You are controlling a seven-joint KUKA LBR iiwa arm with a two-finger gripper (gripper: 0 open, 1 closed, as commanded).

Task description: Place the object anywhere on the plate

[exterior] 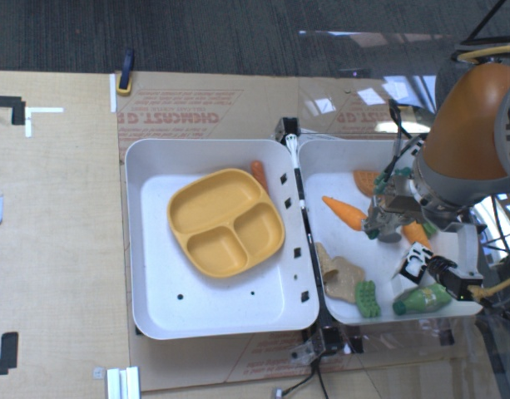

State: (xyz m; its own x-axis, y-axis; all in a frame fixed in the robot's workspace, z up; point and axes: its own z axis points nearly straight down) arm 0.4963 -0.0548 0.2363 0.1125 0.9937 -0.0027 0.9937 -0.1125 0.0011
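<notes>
Camera view is showing you a yellow plate (226, 223) with three compartments, sitting tilted in the left bin (146, 306). In the right bin (342, 312) an orange carrot (344, 212) is lying bare on the white floor, tapered, its long axis running from upper left to lower right, with the thin tip pointing toward the divider between the bins. The gripper (386, 229) is hanging just beside the carrot's thick end; you cannot tell whether it is touching, and the wrist is hiding whatever lies under it. A red piece (258, 171) is peeking out behind the plate's far rim, mostly hidden. A tan toy (339, 277), a green knobbly toy (367, 298) and a green bottle-like toy (422, 298) are lying near the front wall.
</notes>
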